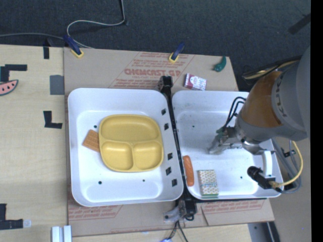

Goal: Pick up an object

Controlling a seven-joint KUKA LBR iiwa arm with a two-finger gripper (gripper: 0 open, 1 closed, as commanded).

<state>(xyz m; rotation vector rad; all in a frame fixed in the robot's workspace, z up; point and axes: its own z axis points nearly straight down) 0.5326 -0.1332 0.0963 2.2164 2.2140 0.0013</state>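
Gripper (pixel 218 146) low over right bin (pixel 202 107) floor, fingers slightly apart w/ nothing betw. them; green-white packet (pixel 207 182) just below it; orange carrot (pixel 188 169) lower left; yellow tray (pixel 132 142) far left in left bin (pixel 81 135).

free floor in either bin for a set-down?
Right bin: bare patch at the far-left corner, between the divider and the gripper. Near edge crowded by the orange carrot and green box. Left bin: yellow divided plate dominates; near strip free.
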